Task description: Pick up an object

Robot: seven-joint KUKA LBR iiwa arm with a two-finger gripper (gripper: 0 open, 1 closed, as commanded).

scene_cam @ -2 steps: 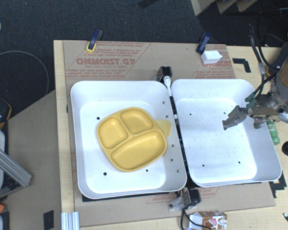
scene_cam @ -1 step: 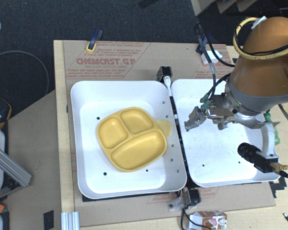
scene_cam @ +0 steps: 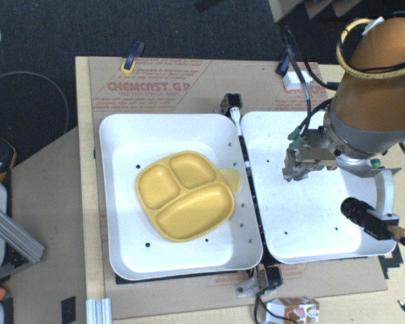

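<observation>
You have the gripper hanging over the right bin, near that bin's upper left part and well apart from anything worth grasping. From this slanted view you cannot tell how the jaws stand, and nothing shows between them. The one object on offer, a yellow divided plate, lies flat in the middle of the left bin, its three compartments facing up, with a pale yellow patch at its right edge next to the divider between the bins. You are, by the look of it, at the reaching step, with the pick not yet begun. The next move calls for carrying the arm leftward across the divider and descending over the plate's raised rim, since the broad flat body gives a two-finger grasp little else to close on.
</observation>
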